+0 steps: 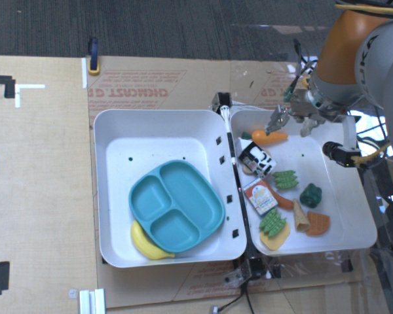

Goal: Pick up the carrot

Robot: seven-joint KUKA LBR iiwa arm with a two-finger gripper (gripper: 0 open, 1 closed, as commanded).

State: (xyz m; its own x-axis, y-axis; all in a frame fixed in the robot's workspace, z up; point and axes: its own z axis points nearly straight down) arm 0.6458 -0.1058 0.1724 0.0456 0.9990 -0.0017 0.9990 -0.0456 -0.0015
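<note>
The carrot [270, 137], orange with a green top pointing left, lies at the far left corner of the right bin [354, 195]. My gripper [292, 124] hovers just above and to the right of it, open. The left finger [277, 118] reaches down close to the carrot's right end, and the right finger [307, 127] stands apart over bare bin floor. Nothing sits between the fingers.
Below the carrot the right bin holds a black-and-white toy [257, 159], green beans [285, 179], broccoli [310, 195], a red-and-white packet [262, 199] and several more play foods. The left bin [111, 142] holds a teal divided plate [177, 205] and a banana [147, 242].
</note>
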